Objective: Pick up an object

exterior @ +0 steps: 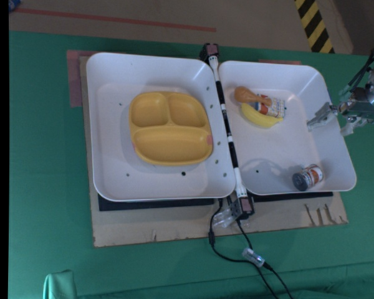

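Note:
The right bin (299, 80) holds a yellow banana (259, 118) with a small white labelled packet (275, 107) resting against it and an orange-brown toy piece (245, 94) just behind. A small can (308, 177) lies on its side in the bin's near right corner. My gripper (332, 122) hovers over the right rim of this bin, right of the banana and above the can's side of the bin. Its fingers are spread open with nothing between them.
The left bin (106, 73) holds a yellow divided plate (170, 128). A black-and-white striped divider (225, 123) runs between the bins. Cables (249, 254) trail off the cardboard base at the front. Green cloth covers the bench around.

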You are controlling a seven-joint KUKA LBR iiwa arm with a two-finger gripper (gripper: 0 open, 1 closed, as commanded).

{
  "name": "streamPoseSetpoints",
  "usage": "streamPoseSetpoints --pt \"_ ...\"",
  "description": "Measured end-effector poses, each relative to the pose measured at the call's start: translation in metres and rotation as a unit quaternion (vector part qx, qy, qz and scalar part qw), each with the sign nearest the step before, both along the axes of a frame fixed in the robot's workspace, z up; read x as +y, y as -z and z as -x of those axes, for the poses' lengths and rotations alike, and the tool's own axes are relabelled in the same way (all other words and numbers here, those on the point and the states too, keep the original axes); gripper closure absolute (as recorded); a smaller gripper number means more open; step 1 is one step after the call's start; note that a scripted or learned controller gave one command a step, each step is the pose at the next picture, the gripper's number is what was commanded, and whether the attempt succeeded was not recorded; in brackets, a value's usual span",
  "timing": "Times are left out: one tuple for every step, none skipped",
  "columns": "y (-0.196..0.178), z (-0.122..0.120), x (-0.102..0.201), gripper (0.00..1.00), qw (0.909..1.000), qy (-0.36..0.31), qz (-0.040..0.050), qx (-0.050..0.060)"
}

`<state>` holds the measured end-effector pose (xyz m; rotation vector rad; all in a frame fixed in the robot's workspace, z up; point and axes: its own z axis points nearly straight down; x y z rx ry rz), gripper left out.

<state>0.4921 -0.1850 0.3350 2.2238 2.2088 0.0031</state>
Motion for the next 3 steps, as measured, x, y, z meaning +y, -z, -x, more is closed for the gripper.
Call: streamPoseSetpoints --pt "0.143 -0.062 0.048 0.0 1.0 0.0 0.0004 -0.002" --pt "0.148 -0.113 0.029 0.0 1.0 -0.001 0.0012 -0.005" --pt "0.149 -0.173 0.005 0.0 1.0 -0.001 0.001 -0.003"
